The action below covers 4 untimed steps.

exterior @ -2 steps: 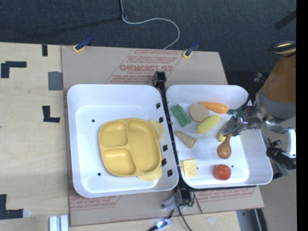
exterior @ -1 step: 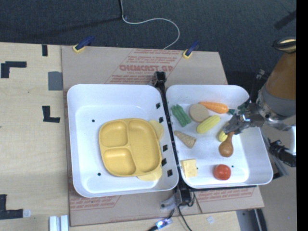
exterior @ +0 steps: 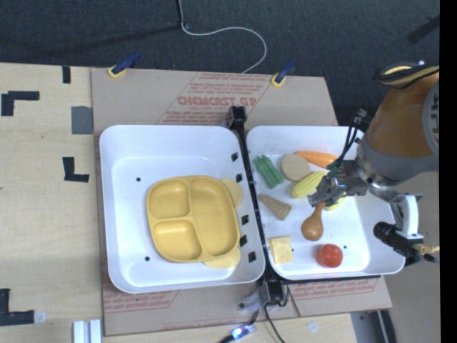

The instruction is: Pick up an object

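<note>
The yellow divided plate (exterior: 193, 218) lay in the left bin (exterior: 118, 191), and everything else sat off to its right. Past the black divider lay the right bin (exterior: 357, 263), which held the loose toy food. Closest to the plate on that side were a green ridged piece (exterior: 268, 170), a tan wedge (exterior: 275, 206) below it, and a pale yellow cube (exterior: 280, 249) lower still. Further right of the plate sat a beige round piece (exterior: 293, 166), with an orange carrot (exterior: 315, 158) touching its far edge and a yellow corn cob (exterior: 308, 184) just under it. A brown pear-shaped piece (exterior: 313, 226) stood right of the wedge, and a red tomato (exterior: 329, 255) lay near the bin's lower rim.

The gripper (exterior: 330, 193) hung over the right bin, far right of the plate, just beside the corn cob and above the brown piece. Its dark fingers pointed toward the cob; whether they were spread or pressed together could not be told, and nothing could be seen pinched between them. The grey and orange arm (exterior: 403, 131) rose behind it.
</note>
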Motion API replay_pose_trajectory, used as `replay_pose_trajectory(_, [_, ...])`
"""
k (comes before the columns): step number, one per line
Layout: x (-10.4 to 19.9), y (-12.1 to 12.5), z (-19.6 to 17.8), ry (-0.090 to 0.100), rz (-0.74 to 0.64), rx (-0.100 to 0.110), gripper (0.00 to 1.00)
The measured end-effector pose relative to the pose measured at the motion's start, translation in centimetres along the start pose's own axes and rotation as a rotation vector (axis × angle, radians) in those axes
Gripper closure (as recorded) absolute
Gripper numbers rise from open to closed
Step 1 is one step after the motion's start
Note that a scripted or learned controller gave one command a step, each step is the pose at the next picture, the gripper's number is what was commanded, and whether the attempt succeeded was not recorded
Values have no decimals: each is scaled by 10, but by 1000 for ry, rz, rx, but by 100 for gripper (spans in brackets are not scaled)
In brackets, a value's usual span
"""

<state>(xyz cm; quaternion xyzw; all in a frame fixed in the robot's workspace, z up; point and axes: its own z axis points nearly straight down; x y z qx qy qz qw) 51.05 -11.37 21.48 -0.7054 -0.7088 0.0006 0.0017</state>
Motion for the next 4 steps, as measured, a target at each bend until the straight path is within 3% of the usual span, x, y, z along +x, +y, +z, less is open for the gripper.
replay_pose_trajectory(1, [59, -4, 6, 1, -2, 1, 100])
replay_pose_trajectory(2, [115, -16, -13, 1, -3, -2, 100])
replay_pose_trajectory(4, [129, -19, -1, -2, 5, 0, 100])
